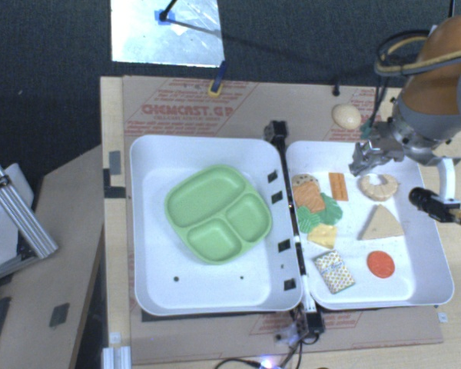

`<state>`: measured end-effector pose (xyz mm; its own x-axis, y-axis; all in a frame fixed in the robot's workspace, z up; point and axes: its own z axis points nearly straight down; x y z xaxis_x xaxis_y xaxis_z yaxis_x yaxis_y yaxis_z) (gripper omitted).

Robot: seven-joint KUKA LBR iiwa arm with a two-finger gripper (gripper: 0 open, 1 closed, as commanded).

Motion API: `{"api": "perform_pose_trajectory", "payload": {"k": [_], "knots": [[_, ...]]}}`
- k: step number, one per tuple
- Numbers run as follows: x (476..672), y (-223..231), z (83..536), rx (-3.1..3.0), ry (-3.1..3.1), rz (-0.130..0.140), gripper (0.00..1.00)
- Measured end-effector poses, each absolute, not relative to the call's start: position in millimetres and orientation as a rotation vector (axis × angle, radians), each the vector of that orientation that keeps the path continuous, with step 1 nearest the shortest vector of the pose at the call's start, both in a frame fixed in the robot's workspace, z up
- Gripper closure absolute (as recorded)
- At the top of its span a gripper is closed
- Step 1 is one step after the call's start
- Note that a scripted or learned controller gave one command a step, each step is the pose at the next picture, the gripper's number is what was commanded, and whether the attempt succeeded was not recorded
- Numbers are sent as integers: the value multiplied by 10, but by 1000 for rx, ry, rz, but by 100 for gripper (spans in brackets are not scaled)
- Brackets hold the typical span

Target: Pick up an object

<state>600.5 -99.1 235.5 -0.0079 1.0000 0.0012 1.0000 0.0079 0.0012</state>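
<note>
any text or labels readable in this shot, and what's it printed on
"CHEMCAST GP", large red letters, partly blurred, on the brown board behind the left bin.
Smaller red print on the same board near its back edge and along its front edge: too small to read.
Patterned packet in the right bin: no legible text.

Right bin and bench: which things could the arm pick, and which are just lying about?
Pickable, in the right bin:
bagel
tan wedge
red disc
patterned packet

Lying about:
green divided plate, left bin
egg, on the bench
</note>
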Motion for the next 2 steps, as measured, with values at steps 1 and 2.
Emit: {"api": "perform_pose_trajectory", "payload": {"k": [1, 2], "knots": [[5768, -625, 2263, -2211, -2230, 0, 100], [5499, -498, 2260, -2214, -2227, 0, 100]]}}
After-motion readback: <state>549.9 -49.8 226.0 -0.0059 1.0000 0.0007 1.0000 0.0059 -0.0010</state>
